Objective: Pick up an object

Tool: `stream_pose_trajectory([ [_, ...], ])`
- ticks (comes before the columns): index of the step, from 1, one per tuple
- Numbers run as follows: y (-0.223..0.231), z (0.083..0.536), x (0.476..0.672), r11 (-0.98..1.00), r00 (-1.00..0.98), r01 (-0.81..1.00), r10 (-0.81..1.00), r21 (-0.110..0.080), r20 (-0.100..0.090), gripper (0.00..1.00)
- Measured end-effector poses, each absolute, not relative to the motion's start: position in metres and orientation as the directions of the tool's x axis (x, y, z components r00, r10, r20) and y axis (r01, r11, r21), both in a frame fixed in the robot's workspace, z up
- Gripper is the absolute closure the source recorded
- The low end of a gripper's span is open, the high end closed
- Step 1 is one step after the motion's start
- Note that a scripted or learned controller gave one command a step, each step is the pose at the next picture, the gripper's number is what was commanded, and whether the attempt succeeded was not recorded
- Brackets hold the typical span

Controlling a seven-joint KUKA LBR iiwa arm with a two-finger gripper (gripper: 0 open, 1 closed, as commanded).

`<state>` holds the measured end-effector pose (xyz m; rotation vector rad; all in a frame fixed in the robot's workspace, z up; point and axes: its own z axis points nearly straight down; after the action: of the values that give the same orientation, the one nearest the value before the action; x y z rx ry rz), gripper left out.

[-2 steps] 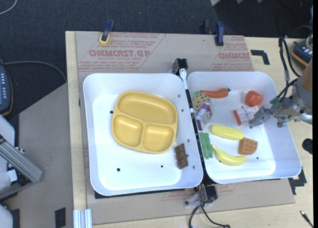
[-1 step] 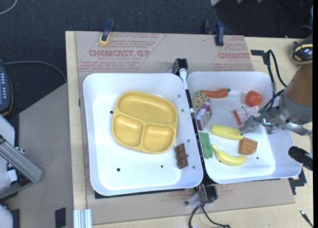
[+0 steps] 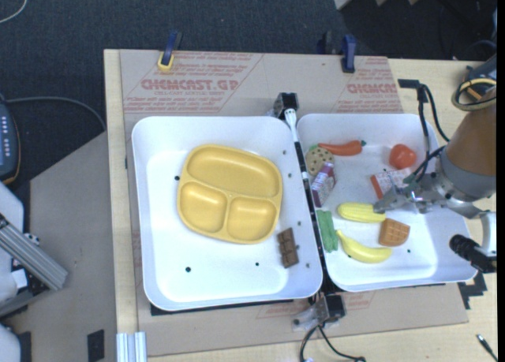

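Note:
The right bin (image 3: pixel 379 280) holds several toy foods: an orange carrot (image 3: pixel 341 147), a red tomato (image 3: pixel 402 155), a round cookie (image 3: pixel 318 159), a purple packet (image 3: pixel 321 185), a green strip (image 3: pixel 327 229), two yellow bananas (image 3: pixel 359 212) (image 3: pixel 364 251), a brown waffle piece (image 3: pixel 393 233) and a small red-orange piece (image 3: pixel 378 185). My gripper (image 3: pixel 397 199) hangs low over the right half of this bin. It is just right of the red-orange piece and above the upper banana and the waffle. The arm's orange band (image 3: pixel 473 147) is at the bin's right edge.
The left bin (image 3: pixel 158 195) holds a yellow divided plate (image 3: pixel 229 192) and a brown chocolate bar (image 3: pixel 287 247) near its right wall. Clamps (image 3: pixel 347 51) (image 3: pixel 166 58) stand at the bench's back edge. A cable (image 3: pixel 422 108) runs beside the right bin.

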<state>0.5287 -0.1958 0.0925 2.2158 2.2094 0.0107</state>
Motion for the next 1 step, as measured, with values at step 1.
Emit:
stream_pose_trajectory([
  [1,-0.1971,0.1053,0.5303,-0.004,0.004,1.000,1.000,0.022,-0.008,1.00],
])
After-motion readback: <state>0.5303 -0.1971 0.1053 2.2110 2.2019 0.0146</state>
